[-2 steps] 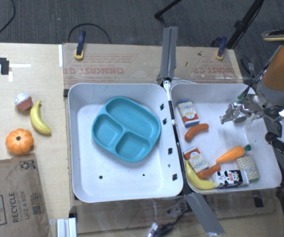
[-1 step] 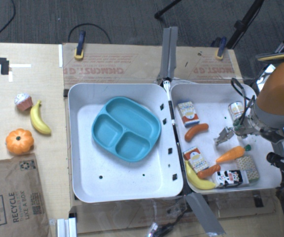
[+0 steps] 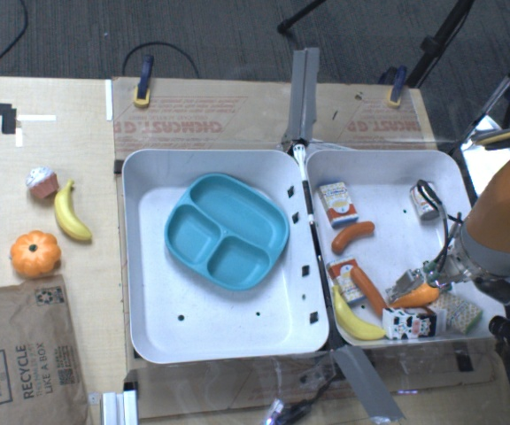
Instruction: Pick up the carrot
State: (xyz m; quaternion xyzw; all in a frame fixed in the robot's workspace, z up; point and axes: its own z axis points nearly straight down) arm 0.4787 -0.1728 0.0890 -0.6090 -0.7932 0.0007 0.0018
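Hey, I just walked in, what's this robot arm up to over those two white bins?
The arm reaches in from the right and has its gripper low in the right bin, right at an orange carrot near the bin's front edge. The carrot lies among clutter: a banana, a sausage, a small carton and a sponge. Whether the carrot is actually grasped is unclear from this angle. The left bin holds a blue divided plate.

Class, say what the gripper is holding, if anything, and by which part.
It cannot be told: the gripper sits at the carrot, touching or just above its upper side.
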